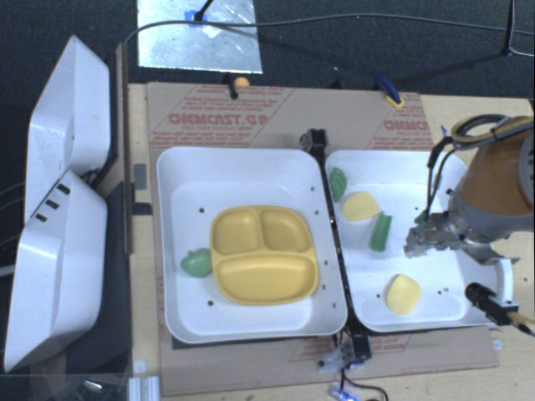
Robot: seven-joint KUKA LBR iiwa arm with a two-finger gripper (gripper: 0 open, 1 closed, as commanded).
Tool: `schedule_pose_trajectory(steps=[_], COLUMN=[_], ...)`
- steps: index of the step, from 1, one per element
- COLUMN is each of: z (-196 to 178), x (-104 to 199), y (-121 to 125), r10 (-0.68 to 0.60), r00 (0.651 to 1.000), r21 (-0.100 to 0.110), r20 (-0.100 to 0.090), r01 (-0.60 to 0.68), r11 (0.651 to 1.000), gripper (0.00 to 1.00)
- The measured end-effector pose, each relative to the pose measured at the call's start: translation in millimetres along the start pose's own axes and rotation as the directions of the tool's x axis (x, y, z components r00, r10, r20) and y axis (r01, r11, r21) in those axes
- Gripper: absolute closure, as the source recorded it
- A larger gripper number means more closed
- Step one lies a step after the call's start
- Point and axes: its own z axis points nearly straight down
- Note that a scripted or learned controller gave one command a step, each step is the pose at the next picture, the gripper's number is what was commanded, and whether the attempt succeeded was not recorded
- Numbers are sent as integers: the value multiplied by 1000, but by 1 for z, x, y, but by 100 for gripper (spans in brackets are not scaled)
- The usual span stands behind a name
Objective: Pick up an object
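In the right bin, the gripper hangs low over bare floor, and whether its fingers are wide or narrow I cannot tell. A green stick lies just beside it, two yellow pieces near. Nothing looks lifted yet; the pick seems still to do.

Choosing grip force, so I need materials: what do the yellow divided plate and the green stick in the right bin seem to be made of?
The yellow divided plate looks like moulded plastic: uniform colour, smooth rounded rims, soft sheen. The green stick looks like matte plastic or rubber, perhaps toy food; too small to tell which.
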Motion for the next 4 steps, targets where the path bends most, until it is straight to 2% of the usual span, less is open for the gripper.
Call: schedule_pose_trajectory(steps=[1, 2, 4], z=[-43, -104, -104], x=[3, 0, 109], y=[4, 10, 37], r10=[-1, 0, -5], r00=[1000, 1000, 1000], r21=[0, -1, 3], r20=[0, 0, -2], r01=[1, 0, 5], r11=[1000, 1000, 1000], gripper=[100, 100, 100])
